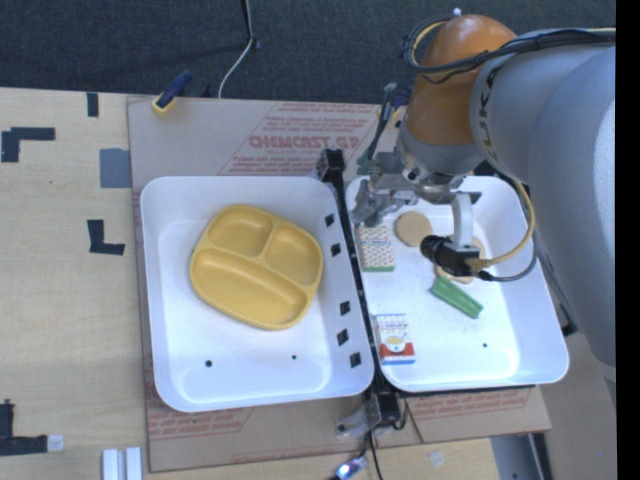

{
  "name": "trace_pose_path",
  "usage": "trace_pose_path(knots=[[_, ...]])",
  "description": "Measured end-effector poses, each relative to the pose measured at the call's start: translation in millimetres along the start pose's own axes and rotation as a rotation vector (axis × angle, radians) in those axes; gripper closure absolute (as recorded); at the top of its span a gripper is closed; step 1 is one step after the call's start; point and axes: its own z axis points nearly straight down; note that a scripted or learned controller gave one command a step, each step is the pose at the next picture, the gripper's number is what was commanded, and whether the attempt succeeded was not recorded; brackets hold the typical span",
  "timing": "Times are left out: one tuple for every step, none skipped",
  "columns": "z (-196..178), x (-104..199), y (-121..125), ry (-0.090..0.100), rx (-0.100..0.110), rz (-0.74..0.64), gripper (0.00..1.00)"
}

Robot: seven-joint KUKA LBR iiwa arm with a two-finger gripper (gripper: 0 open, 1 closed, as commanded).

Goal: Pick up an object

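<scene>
Arm: I have it reaching in from the right, wrist low over the right bin (520, 363) near the divider.
Gripper (378, 208): I cannot tell its state from this slant.
Nearest target: checkered packet (377, 249), flat just below the gripper, hence the low hover.
Alternatives: round biscuit (411, 229), green block (456, 297), small carton (393, 335) (all lying apart).
Left bin (165, 268): holds the yellow divided plate (257, 265).
</scene>
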Motion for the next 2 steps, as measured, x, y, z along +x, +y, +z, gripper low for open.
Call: trace_pose_path(knots=[[-14.3, 49.8, -9.7, 0.0, -0.001, -0.001, 1.0], [-24.6, 102.1, -19.1, 0.0, -0.002, -0.002, 1.0]])
